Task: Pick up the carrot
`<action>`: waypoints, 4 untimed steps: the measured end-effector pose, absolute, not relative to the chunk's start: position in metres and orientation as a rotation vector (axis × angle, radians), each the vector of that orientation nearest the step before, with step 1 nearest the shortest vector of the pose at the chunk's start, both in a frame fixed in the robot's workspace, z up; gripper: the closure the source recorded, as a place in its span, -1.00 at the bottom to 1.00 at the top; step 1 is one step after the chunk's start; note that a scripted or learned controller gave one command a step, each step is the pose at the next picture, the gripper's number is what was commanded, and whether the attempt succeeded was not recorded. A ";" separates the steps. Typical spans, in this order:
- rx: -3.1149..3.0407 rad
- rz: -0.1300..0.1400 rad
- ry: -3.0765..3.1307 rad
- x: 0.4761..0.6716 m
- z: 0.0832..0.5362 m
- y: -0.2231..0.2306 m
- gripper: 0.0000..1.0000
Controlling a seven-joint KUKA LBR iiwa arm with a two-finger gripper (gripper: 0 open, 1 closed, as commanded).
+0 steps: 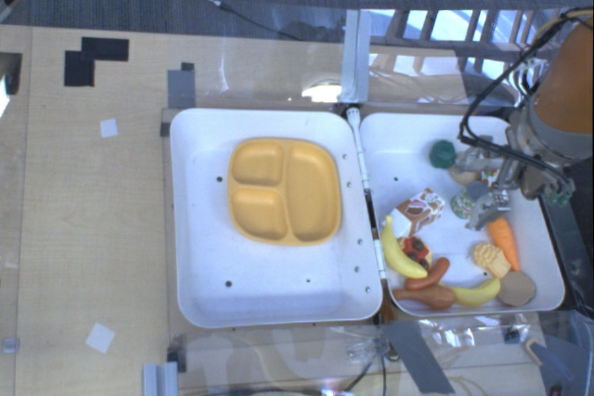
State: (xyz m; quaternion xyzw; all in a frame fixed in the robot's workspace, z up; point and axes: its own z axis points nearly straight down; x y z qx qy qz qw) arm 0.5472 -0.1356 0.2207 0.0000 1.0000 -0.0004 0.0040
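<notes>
Jaws (484,199) of the grey KUKA arm (557,97) hang low over the right-hand bin (399,144), just off the carrot's upper tip at about its 11 o'clock; from this slanted overhead camera an onlooker cannot tell whether they stand wide or narrow, and nothing is seen caught between them. The carrot (503,241) lies flat on the bin floor toward the bin's 4 o'clock, leaning slightly, its lower end next to a ridged yellow piece (489,259) and a brown round piece (517,289). Two bananas (401,253) curve along the bin's 6 to 7 o'clock side beside red sausages (429,287), with a dark green ball (443,153) up at 12 o'clock. On the counter at 9 o'clock, the left-hand bin (200,199) carries a yellow divided plate (283,190). By the look of it the approach is nearly made, while the grasp and the lift are yet to come.
</notes>
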 end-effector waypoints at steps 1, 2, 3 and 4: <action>0.340 -0.002 3.112 0.535 0.093 -0.191 -1.00; 0.328 -0.004 3.105 0.538 0.104 -0.189 1.00; 0.476 0.004 3.085 0.534 0.207 -0.116 1.00; 0.207 -0.006 3.124 0.521 0.197 -0.209 1.00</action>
